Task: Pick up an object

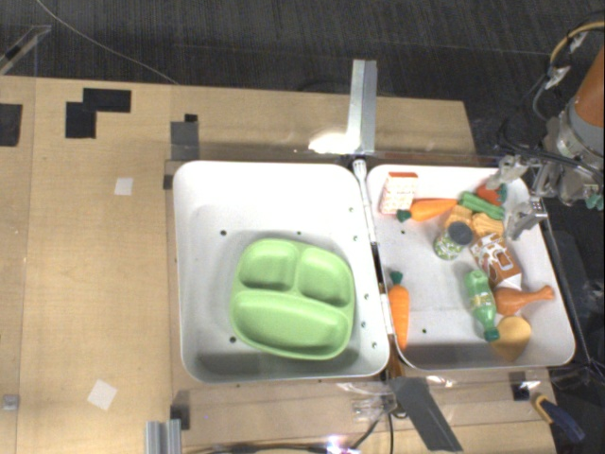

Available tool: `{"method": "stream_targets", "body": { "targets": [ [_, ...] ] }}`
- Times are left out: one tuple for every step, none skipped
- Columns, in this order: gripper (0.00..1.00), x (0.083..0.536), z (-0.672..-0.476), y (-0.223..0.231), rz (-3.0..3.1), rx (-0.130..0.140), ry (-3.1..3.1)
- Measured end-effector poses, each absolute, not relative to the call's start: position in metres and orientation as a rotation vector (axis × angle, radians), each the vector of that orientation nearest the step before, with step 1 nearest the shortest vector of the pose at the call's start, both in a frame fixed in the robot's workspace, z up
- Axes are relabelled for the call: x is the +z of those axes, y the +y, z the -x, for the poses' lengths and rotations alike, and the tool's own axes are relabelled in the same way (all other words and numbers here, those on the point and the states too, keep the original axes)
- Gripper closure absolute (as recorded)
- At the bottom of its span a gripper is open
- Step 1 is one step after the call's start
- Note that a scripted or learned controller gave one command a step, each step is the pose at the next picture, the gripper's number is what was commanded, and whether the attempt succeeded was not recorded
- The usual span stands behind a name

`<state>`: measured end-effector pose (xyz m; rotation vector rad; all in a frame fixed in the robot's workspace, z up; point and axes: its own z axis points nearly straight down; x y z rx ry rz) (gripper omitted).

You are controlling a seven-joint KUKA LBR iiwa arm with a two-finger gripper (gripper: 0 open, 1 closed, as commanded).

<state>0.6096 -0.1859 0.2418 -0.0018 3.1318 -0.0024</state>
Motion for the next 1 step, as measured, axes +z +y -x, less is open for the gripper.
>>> {"method": "stream_targets", "body": {
  "targets": [
    [0.0, 0.1304, -0.5873, -0.1783, 0.079, -0.005, 3.125]
  ]
}}
